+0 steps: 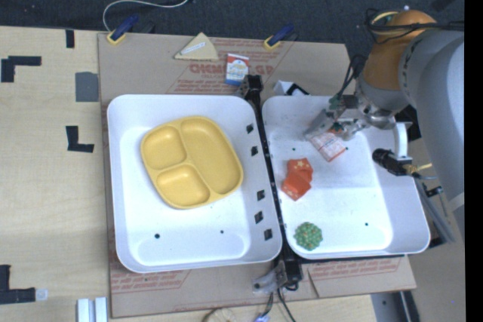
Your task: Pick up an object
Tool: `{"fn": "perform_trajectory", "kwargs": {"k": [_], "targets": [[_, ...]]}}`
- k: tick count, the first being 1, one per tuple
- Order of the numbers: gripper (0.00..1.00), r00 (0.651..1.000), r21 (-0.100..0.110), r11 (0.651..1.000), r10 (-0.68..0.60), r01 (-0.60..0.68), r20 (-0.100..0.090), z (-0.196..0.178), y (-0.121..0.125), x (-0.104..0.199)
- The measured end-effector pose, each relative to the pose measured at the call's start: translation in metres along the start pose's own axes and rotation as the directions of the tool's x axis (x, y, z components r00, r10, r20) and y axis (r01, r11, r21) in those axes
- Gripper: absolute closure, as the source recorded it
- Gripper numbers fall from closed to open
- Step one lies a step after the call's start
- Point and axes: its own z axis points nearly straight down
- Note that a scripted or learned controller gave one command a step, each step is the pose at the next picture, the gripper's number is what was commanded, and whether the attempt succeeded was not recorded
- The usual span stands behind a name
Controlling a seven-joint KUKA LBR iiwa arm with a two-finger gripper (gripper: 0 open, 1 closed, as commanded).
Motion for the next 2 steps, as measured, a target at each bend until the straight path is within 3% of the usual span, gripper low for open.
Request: {"fn": "perform_trajectory", "kwargs": {"k": [1, 2], "targets": [[0.0, 1.0, 0.0, 1.0, -0.001, 0.001, -0.002, 0.0004, 0.0151, 0.0217], [1.0, 1.0, 0.0, 1.0, -0.002, 0.002, -0.001, -0.0095, 0.0152, 0.0216]]}}
